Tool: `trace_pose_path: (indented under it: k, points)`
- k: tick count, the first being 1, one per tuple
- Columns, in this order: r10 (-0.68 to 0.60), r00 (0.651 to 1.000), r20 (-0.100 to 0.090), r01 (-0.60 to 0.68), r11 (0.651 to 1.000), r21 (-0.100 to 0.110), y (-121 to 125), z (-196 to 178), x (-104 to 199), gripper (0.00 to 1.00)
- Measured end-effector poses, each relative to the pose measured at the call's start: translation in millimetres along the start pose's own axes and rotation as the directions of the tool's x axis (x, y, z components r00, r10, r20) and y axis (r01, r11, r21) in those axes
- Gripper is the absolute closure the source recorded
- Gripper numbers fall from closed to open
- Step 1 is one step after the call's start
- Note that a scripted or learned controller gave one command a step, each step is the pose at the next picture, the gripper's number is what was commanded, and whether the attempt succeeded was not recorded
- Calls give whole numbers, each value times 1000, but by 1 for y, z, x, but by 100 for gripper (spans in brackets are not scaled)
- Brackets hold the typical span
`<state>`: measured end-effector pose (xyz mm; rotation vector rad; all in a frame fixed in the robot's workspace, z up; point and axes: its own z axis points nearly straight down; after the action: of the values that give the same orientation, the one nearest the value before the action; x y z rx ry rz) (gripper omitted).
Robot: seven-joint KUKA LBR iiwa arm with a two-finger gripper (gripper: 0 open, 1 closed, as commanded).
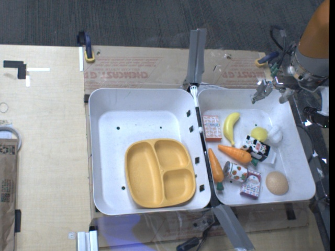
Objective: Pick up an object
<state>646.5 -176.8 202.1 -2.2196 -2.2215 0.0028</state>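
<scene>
The right bin point(306, 163) holds several small items: a banana point(231, 127), a pink carton point(211, 127), two carrots point(234, 153) point(215, 166), a yellow round fruit point(259, 134), a black-and-white toy point(258, 149), a small can point(235, 172), a pink box point(251, 184) and a tan egg point(277, 183). My gripper point(272, 94) hangs above the bin's far right corner, well behind the items. Its fingers point(260, 93) stand apart, open, with nothing between them.
The left bin point(104, 140) holds a yellow divided plate point(159, 171). A grey divider post point(196, 56) rises between the bins at the back. Cables and dark framework run along the right bin's right side. Cardboard lies behind the bins.
</scene>
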Motion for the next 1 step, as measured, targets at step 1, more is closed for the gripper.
trace_pose_path:
  k: [1]
  points:
    - [-155,988,1,155,988,-1,-8,94,65,0]
